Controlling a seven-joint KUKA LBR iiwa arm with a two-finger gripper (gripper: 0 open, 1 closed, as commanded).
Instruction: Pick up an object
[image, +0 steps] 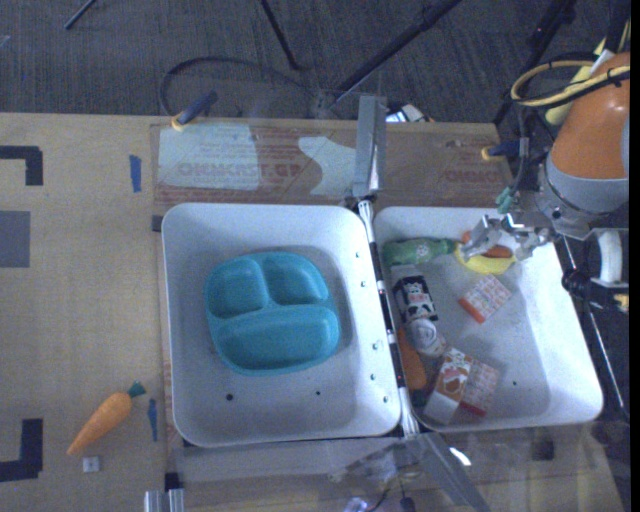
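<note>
Wooden bench (80, 300) (two white bins (190, 240)) over dark carpet (150, 50)

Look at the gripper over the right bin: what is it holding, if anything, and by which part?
It cannot be told. The gripper is at the banana in the right bin, but a hold is not visible.

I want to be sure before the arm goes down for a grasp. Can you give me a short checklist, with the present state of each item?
1. Gripper is over the right bin: ok.
2. An object lies under it, the banana: ok.
3. Finger opening: cannot tell.
4. Banana free of neighbours: not ok, the green bottle lies close beside it.
5. Nothing already held: cannot tell.
6. Blue plate in the left bin is out of the way: ok.
</note>
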